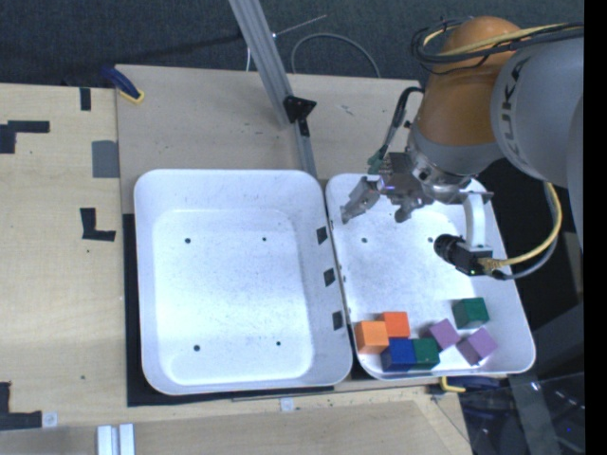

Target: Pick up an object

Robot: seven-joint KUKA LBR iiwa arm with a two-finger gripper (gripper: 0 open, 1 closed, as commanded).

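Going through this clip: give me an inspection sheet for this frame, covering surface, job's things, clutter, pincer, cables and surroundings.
Surface: wooden bench bearing two white bins side by side, left bin and right bin.
Job's things: small blocks bunched at the near end of the right bin: two orange blocks, blue block, two green blocks, two purple blocks.
Clutter: nothing seen in the left bin.
Pincer: pincer hangs over the far end of the right bin, apart from the blocks, fingers spread, nothing between them.
Cables: yellow cable loops off the arm's right side; thin wire lies beyond the bench.
Surroundings: slanted metal pole; black tape marks on the bench.
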